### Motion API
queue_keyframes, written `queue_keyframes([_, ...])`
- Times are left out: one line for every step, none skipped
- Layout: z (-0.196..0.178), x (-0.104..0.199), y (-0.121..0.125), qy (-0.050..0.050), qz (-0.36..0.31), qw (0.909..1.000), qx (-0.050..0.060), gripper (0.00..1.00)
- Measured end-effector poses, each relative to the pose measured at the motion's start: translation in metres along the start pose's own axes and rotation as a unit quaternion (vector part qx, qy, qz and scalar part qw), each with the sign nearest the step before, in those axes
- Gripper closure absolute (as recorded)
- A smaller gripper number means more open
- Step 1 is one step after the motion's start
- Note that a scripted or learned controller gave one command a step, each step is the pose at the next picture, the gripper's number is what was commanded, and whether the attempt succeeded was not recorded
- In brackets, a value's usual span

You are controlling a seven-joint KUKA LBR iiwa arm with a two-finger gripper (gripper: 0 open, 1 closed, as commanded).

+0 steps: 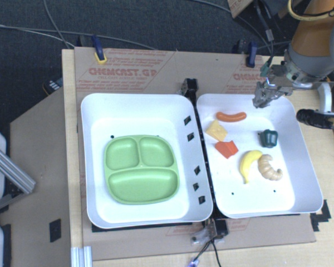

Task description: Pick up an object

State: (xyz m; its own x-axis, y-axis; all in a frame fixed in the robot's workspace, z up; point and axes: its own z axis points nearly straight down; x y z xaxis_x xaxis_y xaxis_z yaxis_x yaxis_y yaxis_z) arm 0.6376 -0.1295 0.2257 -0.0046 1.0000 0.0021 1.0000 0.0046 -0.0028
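Orange-red sausage-shaped toy (pixel 231 115) lay near the right white bin's (pixel 300 199) far edge, gripper (pixel 265 95) hovering empty just beyond it, finger spacing unclear; a descent there risked striking the rim.

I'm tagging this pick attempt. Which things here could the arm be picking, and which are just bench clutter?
Pick candidates, right bin: sausage, yellow wedge, red piece, dark green piece, banana, croissant. The gripper hovers above that bin's far edge.

Just there: green divided plate, blue clamps, cables.
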Motion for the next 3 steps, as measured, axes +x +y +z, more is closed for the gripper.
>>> queue_keyframes([0.003,0.051,0.007,0.0,0.0,1.0,-0.001,1.0])
queue_keyframes([0.012,0.103,0.002,0.0,0.0,1.0,0.0,1.0])
queue_keyframes([0.002,0.164,0.002,0.001,-0.001,1.0,-0.002,1.0])
